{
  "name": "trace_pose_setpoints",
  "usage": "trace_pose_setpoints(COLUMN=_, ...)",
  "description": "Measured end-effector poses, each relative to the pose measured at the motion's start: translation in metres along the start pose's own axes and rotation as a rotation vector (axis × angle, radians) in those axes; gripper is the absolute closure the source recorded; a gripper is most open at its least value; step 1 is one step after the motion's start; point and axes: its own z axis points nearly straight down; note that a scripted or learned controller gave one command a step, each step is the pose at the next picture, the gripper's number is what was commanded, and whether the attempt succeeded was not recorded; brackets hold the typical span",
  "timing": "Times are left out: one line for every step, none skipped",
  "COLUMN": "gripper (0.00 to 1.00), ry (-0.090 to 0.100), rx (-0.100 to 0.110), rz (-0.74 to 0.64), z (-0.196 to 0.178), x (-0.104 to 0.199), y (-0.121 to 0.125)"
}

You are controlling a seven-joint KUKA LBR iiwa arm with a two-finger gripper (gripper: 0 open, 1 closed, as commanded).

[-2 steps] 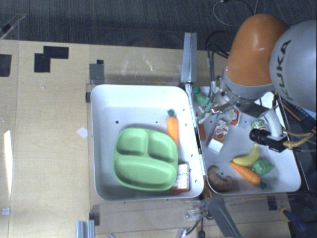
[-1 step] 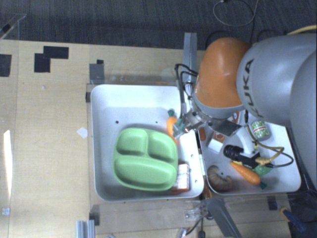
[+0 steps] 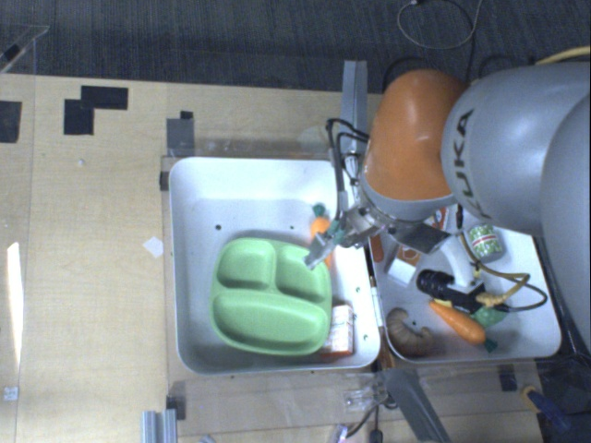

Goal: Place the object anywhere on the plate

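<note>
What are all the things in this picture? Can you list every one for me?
left bin: one, white, on the bench
right bin: one, white, right beside the left bin
plate: one, green, with compartments, in the left bin
orange thing: one, small, in the left bin by the plate's far right corner
packet: one, orange and white, in the left bin against the plate's right edge
can: one, green and white label, in the right bin
carrot: one, orange with a green end, in the right bin
brown thing: one, in the right bin's near left corner
arm: one, grey with an orange band, reaching in from the right
gripper: one, over the plate's far right edge
</note>
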Motion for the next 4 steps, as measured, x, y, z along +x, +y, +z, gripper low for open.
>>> trace_pose_setpoints(gripper=1.00, ry=-0.002, rx=-0.005, rz=-0.005, z=-0.011, x=0.000, y=0.002)
trace_pose_setpoints(gripper=1.00, ry=0.000, rx=0.000, rz=-0.046, z=0.030, x=0.022, y=0.036)
trace_pose_setpoints(gripper=1.00, ry=0.000, rx=-0.001, rz=-0.060, z=0.029, x=0.038, y=-0.027)
trace_pose_setpoints(gripper=1.00, ry=0.000, rx=-0.001, rz=-0.113, z=0.021, x=0.072, y=0.026)
